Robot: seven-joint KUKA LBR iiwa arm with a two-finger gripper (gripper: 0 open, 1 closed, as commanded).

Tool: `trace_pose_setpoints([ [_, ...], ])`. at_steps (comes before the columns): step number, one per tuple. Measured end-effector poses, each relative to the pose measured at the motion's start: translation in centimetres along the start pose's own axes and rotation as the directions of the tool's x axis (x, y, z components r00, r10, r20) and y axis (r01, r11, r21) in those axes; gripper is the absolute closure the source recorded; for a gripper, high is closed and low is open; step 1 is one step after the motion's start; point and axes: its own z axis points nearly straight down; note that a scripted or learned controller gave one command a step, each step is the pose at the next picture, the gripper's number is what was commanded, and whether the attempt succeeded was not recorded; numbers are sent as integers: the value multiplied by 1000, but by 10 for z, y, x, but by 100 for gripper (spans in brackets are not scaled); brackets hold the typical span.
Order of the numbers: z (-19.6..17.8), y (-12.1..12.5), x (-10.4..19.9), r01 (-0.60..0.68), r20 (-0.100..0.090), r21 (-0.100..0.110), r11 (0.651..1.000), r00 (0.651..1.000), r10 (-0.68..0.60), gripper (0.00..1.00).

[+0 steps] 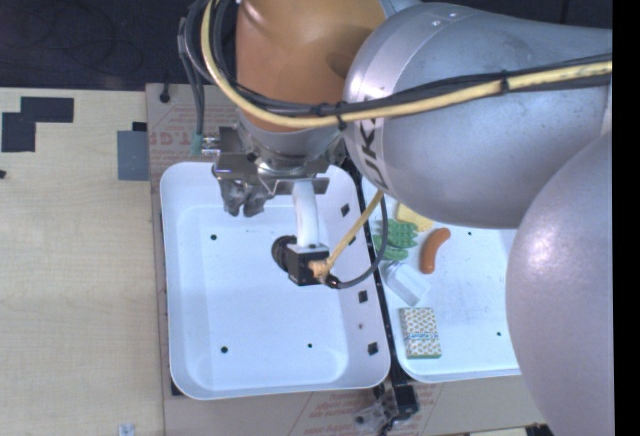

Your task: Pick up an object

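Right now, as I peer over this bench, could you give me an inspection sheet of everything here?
Surface: two white bins side by side, left bin and right bin, on a brown board.
Job's things: in the right bin, a green item, an orange sausage shape and a small patterned box.
Clutter: nothing seen.
Grippers: gripper hangs over the left bin's far end; no item seen in it.
Cables: yellow cable runs along the arm and loops round the wrist with black ones.
Surroundings: pale wooden bench; dark floor behind.
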Motion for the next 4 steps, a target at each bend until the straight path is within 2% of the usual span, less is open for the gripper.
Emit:
trace_pose_setpoints([
  [1,-110,48,1,3,-5,-19,1000,1000,-3,100],
  [2,-10,56,1,-2,3,3,1000,1000,2,100],
  [3,-18,6,0,0,-1,-2,1000,1000,0,100],
  [4,0,87,0,-4,-1,-9,1000,1000,4,100],
])
